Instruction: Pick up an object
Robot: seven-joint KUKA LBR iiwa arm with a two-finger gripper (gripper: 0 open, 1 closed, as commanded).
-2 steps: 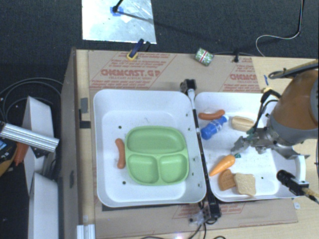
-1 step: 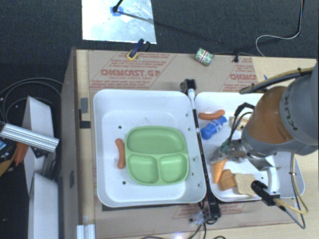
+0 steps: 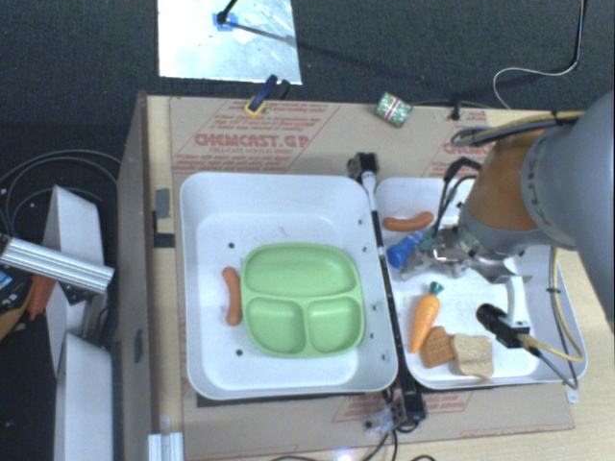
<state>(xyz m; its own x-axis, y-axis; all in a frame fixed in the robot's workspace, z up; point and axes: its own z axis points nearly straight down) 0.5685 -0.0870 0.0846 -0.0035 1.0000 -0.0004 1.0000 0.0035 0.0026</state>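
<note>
In the white shallow left bin a small orange-brown toy sausage is lying just beside the left edge of a pale green plastic plate with three compartments, whose wells are holding nothing. In the white shallow right bin a small blue crumpled object is sitting close to the dividing wall, with a second orange-brown toy sausage lying just behind it. The gripper is hanging low over this bin, its tip pointing at the blue object and either touching it or just beside it; whether it is open or closed on anything cannot be told from this slant. Nearer the front, an orange toy carrot with a green top is leaning against a brown square toy cracker, which is touching a pale toy bread slice. The grey arm with the orange band is reaching in from the right.

The blue object is looking like the pick in hand; doing it well probably means straddling it squarely, staying clear of the wall and the sausage, closing fully before lifting, and rising straight.
</note>
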